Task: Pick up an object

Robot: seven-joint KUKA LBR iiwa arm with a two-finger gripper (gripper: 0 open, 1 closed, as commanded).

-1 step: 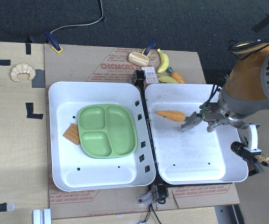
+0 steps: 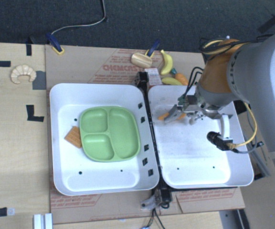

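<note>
Camera view. Two shallow white bins sit side by side on a cardboard-covered bench. The left bin holds a green divided plate with three compartments, lying flat near the bin's centre. A tan cracker-like piece lies against the plate's left edge, partly tucked under it.

The right bin has the arm over it, entering from the right side of the view, with the orange band above the wrist. The gripper is low over the upper left part of the right bin, pointing toward the divider between the bins. Whether the claw is open, closed or gripping anything cannot be told from this view. A small orange object lies just at the gripper's tip on the bin floor; contact between the two cannot be confirmed. A black fitting with a yellow cable hangs from the arm over the right half of the bin.

Behind the bins, on the cardboard, a group of items lies close together: a tan bread-like piece, a banana, a small boxed item and an orange carrot-like piece. A croissant rests well apart at the far left of the bench. Two blue clamps hold the cardboard's rear edge.
</note>
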